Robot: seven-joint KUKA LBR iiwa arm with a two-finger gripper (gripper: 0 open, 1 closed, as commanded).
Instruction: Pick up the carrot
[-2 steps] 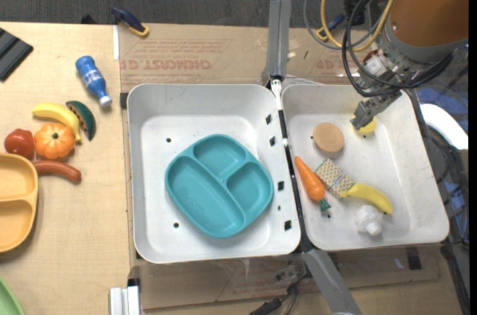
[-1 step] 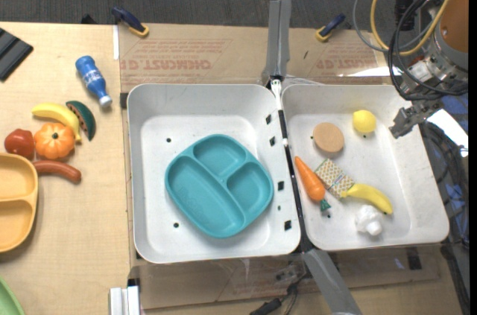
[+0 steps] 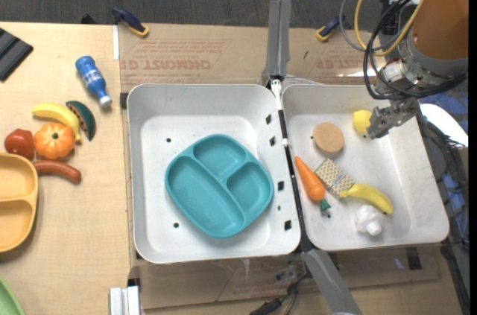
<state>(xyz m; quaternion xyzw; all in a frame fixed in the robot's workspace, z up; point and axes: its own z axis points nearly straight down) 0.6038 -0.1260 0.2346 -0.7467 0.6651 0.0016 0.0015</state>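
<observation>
The pincer (image 3: 386, 120) is hanging low over the upper right part of the right bin (image 3: 417, 224), angled down toward a small yellow item (image 3: 361, 121) that is sitting just beside its tip. Its fingers are too dark and foreshortened from here, so I cannot tell whether they are parted or closed; nothing is visibly sitting between them.

Outward from there, a tan round disc (image 3: 328, 138) is lying near the bin's middle. Below it a patterned packet (image 3: 335, 178) is touching a banana (image 3: 370, 196), with a white lump (image 3: 368, 220) nearby.

The carrot (image 3: 309, 179) is lying along the bin's left wall, leaf end toward the camera, well apart from the pincer, which probably needs to be crossing the bin before descending. The left bin (image 3: 149, 231) is holding a teal divided plate (image 3: 218, 185).
</observation>
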